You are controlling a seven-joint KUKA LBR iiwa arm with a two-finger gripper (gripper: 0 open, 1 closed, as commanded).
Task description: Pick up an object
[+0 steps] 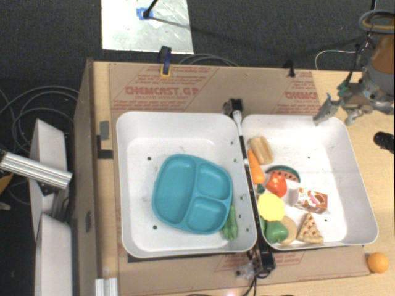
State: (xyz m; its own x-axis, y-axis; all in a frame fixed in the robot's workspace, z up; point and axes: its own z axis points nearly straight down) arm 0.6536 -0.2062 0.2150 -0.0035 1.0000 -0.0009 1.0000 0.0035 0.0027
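Note:
Several toy foods lie in the right bin (345,165): a tan bread roll (260,148), an orange carrot (255,166), a watermelon slice (284,176), a red piece (276,186), a yellow lemon (270,207), a green pepper (276,230), a pizza slice (310,229) and a red-and-white packet (311,200). My gripper (337,113) hangs over the bin's far right corner, well away from the food. It is open, with nothing between its fingers.
The left bin (142,147) holds a blue divided plate (192,193) and a green piece (230,224) against its right wall. An orange ball (377,262) rests on the bench outside the right bin's near corner. Cables run behind the arm.

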